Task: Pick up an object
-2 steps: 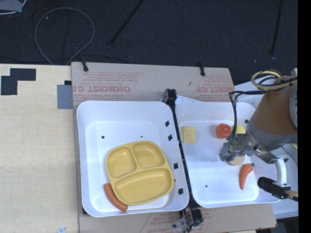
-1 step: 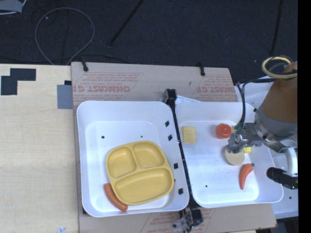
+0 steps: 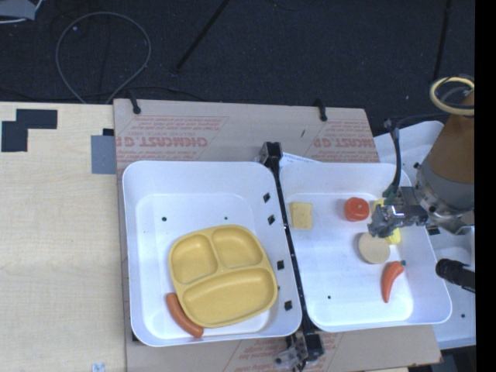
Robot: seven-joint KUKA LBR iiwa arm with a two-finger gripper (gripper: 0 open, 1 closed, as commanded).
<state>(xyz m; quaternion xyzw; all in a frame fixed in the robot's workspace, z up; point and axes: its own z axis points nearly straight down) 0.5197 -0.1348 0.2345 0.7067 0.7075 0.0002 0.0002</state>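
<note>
In the right bin [image 3: 333,308] lie a pale yellow block [image 3: 301,215], a red tomato [image 3: 356,208], a beige round disc [image 3: 373,249] and an orange-red chilli [image 3: 390,280]. My gripper [image 3: 385,225] hangs over the bin's right side, just above the disc and to the right of the tomato. A small yellow piece [image 3: 394,237] peeks out beside the fingers. Whether anything sits between the fingers is hidden by the gripper body.
The left bin [image 3: 147,208] holds a yellow compartment plate [image 3: 223,274] and an orange sausage [image 3: 183,316] along its lower left rim. A black divider [image 3: 283,239] runs between the bins. Cardboard lies under both bins.
</note>
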